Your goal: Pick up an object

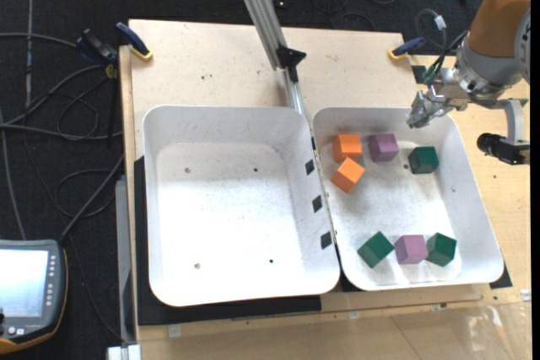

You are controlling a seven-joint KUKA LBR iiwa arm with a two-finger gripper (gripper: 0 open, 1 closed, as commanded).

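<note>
The right bin (472, 206) holds several small cubes. Two orange cubes (347, 147) (348, 174) lie near its upper left, with a purple cube (383, 147) beside them and a dark green cube (423, 159) further right. Along the front lie a green cube (375, 249), a purple cube (411, 249) and another green cube (441, 249). My gripper (419, 119) hangs over the bin's back right rim, above and just behind the dark green cube, with nothing visibly in it.
The left bin (160, 181) stands beside the right one. A slanted metal pole (257, 0) runs down to the bins' shared back corner. Clamps (135, 42) (405, 49) sit at the board's back corners. A pendant (29, 291) lies at the lower left.
</note>
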